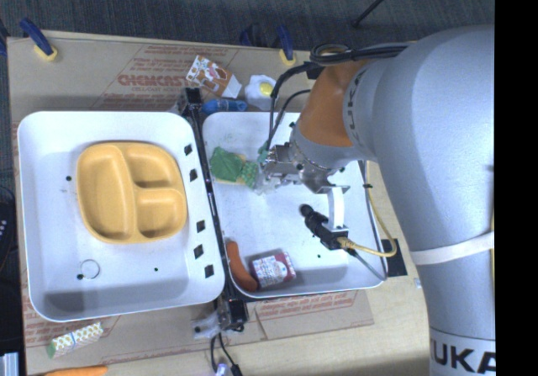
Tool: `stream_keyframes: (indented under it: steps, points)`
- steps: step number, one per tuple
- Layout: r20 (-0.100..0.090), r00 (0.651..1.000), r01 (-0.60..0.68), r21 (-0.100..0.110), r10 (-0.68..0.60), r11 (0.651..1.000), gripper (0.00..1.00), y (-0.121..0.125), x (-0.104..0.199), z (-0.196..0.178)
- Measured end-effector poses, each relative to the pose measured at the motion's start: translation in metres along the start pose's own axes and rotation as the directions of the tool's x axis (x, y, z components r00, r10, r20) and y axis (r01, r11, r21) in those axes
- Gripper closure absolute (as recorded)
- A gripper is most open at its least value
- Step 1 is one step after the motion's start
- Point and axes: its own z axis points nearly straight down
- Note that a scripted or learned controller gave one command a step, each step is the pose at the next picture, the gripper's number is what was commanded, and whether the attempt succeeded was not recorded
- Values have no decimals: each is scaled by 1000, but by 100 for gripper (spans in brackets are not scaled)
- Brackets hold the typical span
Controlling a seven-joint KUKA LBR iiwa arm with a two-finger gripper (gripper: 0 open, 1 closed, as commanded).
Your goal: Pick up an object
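The arm comes in from the right over the right bin (pixel 361 278). Its gripper (pixel 267 171) sits low at the bin's upper left, right against a green leafy toy (pixel 228 166) that lies by the bin's left wall. A red packet (pixel 271 269) and an orange sausage-shaped toy (pixel 238 266) lie at the bin's lower left corner, well away from the gripper. Whether anything sits between the fingers is hidden by the wrist.
The left bin (pixel 42 198) holds a yellow divided plate (pixel 130 191). Behind the bins lie a small printed box (pixel 206 73), a blue item (pixel 224 104) and a yellow-white item (pixel 261 87). A black cable fitting (pixel 324 228) hangs below the wrist over the right bin.
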Motion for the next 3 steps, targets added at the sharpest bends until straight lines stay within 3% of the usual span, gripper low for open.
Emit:
stream_keyframes:
  steps: [1, 2, 3]
  points:
    - [0, 1000, 0, 0, 0, 1000, 0, 0, 0, 0]
    - [1, 969, -248, -3, 248, 969, 0, 25, 20, 10]
    - [1, 970, -242, 0, 242, 970, 100, 25, 21, 0]
